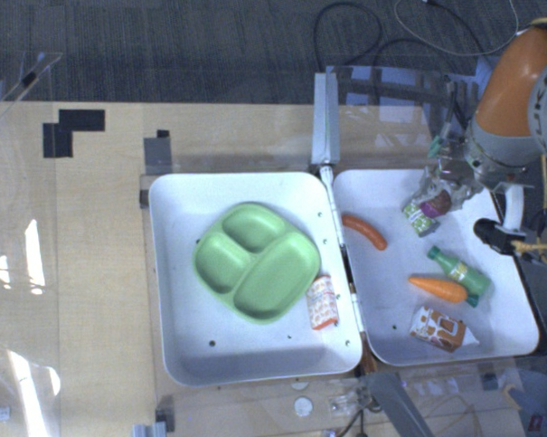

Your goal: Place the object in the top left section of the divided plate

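A rounded orange band (512, 80) is seen on the arm (522, 112), with a grey shell below it. The wrist is made of pale metal parts, edged by a white piece. A black knob and thin cables are seen beside it. The gripper (446, 180) is metallic grey.

Bright, even light; slight softness

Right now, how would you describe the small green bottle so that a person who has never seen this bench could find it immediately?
Look at the right white bin, the one nearer the arm. Along its right side, about halfway down, the green bottle lies on its side, just above the orange carrot. It is the only green thing in that bin, with a pale label around its middle, unlike the sausage and the food packets near it.
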### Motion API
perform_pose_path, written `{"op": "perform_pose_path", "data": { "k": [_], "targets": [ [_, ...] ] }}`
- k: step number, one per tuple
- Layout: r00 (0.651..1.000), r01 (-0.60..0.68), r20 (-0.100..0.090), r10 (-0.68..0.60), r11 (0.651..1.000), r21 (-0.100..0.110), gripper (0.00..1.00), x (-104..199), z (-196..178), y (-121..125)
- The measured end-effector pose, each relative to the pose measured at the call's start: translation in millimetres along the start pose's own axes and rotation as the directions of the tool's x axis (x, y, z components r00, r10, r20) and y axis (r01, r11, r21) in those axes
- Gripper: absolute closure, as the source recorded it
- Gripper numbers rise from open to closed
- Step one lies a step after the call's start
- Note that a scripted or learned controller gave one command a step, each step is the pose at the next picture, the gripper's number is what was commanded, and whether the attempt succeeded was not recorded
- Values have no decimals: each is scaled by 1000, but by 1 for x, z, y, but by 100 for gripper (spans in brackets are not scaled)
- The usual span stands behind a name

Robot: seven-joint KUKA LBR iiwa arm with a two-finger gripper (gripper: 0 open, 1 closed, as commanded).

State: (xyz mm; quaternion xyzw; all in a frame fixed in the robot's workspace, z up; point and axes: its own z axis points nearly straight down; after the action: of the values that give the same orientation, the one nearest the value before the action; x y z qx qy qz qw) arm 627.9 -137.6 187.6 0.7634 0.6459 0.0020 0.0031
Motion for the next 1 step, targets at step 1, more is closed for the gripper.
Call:
{"op": "perform_pose_path", "data": {
  "k": [1],
  "targets": [
    [1000, 30, -3, -30, 1000, 2, 100, 102, 2, 18]
  ]
}}
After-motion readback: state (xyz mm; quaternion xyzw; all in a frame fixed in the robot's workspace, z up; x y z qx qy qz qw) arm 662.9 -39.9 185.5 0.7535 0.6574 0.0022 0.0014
